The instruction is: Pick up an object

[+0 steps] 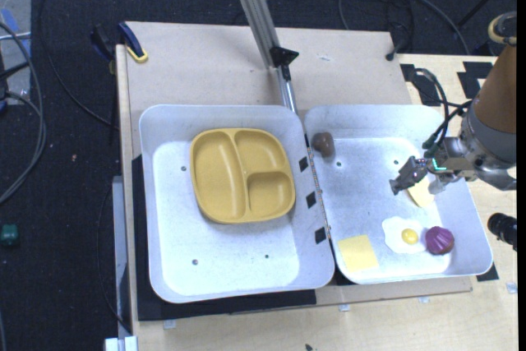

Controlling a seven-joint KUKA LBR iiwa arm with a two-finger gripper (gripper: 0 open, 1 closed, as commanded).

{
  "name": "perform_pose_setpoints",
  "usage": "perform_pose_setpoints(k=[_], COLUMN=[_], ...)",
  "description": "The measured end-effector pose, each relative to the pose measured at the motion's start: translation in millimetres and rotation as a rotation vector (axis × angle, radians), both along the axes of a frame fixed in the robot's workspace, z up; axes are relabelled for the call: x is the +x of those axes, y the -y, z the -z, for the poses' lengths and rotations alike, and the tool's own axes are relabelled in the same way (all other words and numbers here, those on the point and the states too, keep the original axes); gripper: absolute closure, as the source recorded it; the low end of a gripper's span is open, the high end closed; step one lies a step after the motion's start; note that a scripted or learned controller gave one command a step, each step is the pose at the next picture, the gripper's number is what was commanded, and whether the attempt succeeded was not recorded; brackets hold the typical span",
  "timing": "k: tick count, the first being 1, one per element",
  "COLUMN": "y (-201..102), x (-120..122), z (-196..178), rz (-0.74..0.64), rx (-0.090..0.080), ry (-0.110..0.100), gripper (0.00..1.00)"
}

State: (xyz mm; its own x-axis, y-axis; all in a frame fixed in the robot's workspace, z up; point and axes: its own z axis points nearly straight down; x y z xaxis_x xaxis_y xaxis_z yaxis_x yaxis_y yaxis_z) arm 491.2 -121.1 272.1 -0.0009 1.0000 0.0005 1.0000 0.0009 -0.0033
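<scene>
Your claw [413,177] hangs over a pale yellow piece [421,194] in the right bin [362,127]. Can't tell its state; nothing's lifted yet.

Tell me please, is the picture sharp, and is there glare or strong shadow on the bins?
In the camera view the light is even and soft; the right bin shows a bright sheen on its floor, the left bin less. Shadows are faint. The gripper looks slightly blurred; the yellow tray and fried egg toy are reasonably sharp.
</scene>
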Motion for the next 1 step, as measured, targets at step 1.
perform_pose_setpoints(k=[1], y=[0.1], x=[0.6], z=[-1.0], rz=[0.000], rx=[-0.001], ry=[0.003], gripper=[0.00])
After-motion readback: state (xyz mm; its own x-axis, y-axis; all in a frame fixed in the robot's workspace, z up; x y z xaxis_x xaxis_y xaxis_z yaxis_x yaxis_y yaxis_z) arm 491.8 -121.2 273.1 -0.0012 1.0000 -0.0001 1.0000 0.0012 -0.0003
